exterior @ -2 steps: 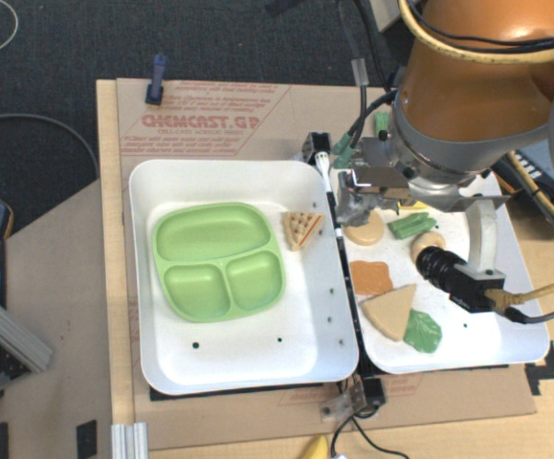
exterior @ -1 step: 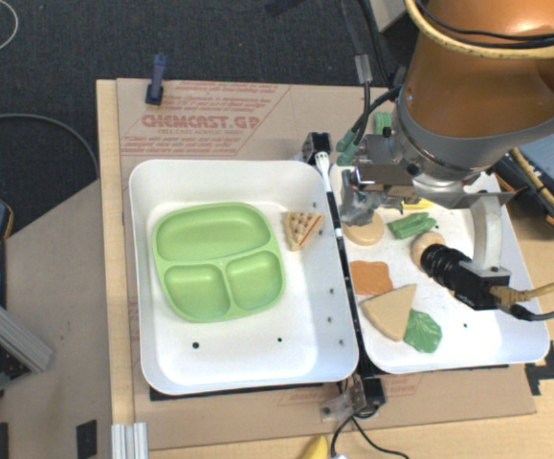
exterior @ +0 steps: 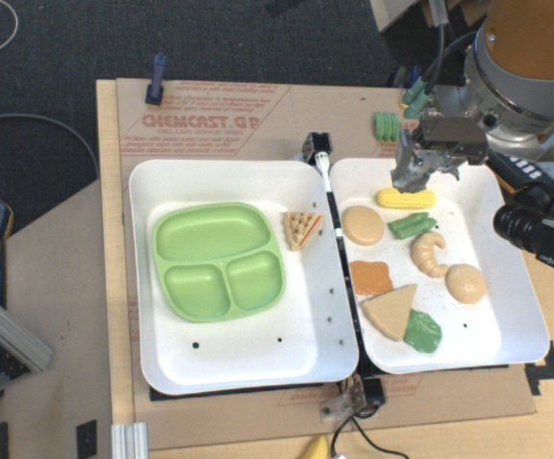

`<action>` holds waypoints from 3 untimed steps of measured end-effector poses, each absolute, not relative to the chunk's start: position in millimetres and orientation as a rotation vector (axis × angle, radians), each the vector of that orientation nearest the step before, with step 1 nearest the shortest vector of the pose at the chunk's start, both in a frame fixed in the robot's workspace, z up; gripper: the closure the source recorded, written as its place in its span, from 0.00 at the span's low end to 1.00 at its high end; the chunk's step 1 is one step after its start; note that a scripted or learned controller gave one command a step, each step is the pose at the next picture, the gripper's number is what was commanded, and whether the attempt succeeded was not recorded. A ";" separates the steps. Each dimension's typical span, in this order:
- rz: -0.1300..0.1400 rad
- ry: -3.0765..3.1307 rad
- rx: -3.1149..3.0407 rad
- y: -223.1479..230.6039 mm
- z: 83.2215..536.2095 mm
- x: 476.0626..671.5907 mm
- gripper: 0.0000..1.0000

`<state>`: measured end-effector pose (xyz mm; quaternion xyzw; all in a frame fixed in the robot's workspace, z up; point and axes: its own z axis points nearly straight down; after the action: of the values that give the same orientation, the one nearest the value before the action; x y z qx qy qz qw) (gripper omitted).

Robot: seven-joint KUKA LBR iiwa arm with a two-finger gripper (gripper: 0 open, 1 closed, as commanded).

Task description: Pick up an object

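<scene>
Nothing is lifted yet: the gripper hangs directly over the yellow plastic corn cob in the right white bin. Whether its jaws stand apart or together cannot be told; grasp and lift remain.

Yellow corn cob lying flat along the far edge of the right bin, long axis running left to right, directly beneath the gripper. Just nearer: round tan bun, green pea pod, curved croissant; nearer still: orange slab, pale round roll, tan wedge, green leafy lump. In the left bin, pale green three-compartment tray, with a waffle-patterned wedge just to its right.
</scene>
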<state>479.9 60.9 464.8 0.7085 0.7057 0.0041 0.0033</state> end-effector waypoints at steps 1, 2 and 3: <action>0.006 2.219 2.218 63.4 471.2 480.1 1.00; -0.024 2.233 2.225 108.8 310.3 476.6 1.00; 0.026 2.215 2.213 95.5 464.2 480.5 1.00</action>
<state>480.5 95.5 464.2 0.7069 0.7073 0.0085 0.0052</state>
